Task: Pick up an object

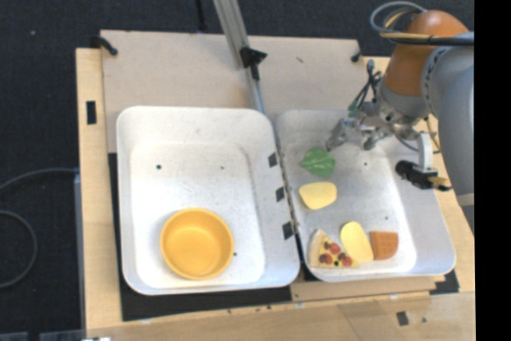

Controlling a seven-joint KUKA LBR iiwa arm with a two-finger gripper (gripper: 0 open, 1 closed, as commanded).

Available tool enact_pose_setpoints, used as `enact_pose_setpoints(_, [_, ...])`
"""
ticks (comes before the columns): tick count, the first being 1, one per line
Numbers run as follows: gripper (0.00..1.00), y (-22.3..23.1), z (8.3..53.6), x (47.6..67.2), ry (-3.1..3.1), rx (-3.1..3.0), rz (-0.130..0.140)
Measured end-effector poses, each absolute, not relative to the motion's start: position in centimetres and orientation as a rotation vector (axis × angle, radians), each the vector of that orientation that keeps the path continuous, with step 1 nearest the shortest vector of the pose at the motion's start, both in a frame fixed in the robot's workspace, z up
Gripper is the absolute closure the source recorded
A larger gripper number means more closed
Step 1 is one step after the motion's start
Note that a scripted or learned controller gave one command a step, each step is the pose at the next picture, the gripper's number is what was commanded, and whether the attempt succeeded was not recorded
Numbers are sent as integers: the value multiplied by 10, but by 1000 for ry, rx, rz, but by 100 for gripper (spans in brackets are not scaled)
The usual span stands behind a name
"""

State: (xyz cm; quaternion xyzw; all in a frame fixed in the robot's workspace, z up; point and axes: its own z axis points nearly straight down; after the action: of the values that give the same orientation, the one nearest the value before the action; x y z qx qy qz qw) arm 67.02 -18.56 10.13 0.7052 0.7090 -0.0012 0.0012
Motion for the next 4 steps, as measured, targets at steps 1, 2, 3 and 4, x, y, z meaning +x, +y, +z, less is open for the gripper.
enact_pose_setpoints(1, [100, -187, 114, 671, 2227, 2205, -2])
enact_pose_setpoints(2, [100, -190, 164, 682, 2223, 2213, 4])
enact_pose_setpoints(3, [100, -200, 222, 679, 2218, 2215, 6])
enact_pose_setpoints(4, [100, -203, 288, 684, 2219, 2210, 7])
